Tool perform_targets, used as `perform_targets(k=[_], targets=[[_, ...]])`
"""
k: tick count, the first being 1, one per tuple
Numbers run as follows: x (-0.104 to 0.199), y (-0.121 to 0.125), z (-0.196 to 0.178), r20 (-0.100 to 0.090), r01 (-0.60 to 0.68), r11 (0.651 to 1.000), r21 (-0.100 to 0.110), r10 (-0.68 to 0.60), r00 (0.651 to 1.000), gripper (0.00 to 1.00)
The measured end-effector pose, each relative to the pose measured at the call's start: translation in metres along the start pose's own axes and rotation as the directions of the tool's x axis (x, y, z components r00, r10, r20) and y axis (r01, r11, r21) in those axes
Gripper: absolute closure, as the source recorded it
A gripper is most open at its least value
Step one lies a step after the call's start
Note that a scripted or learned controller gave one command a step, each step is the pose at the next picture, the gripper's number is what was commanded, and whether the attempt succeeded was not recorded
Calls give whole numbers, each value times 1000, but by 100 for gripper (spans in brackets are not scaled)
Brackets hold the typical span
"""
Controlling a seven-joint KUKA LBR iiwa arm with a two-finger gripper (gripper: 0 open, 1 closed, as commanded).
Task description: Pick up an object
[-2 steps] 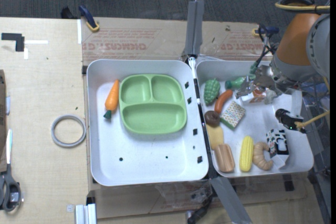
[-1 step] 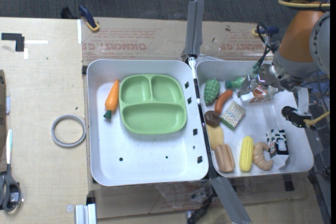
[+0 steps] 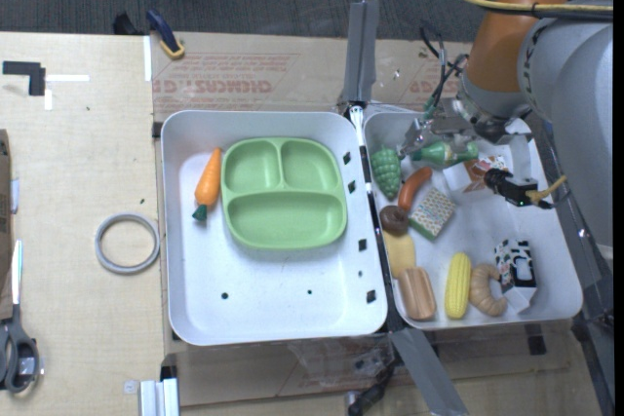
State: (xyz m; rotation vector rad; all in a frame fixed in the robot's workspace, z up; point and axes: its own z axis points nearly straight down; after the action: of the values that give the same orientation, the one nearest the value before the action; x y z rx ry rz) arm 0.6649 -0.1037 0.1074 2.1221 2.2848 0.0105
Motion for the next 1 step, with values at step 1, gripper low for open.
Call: perform_targets(k=[1], targets=[[-2, 1, 0, 1, 223, 975, -5, -223, 975, 0]])
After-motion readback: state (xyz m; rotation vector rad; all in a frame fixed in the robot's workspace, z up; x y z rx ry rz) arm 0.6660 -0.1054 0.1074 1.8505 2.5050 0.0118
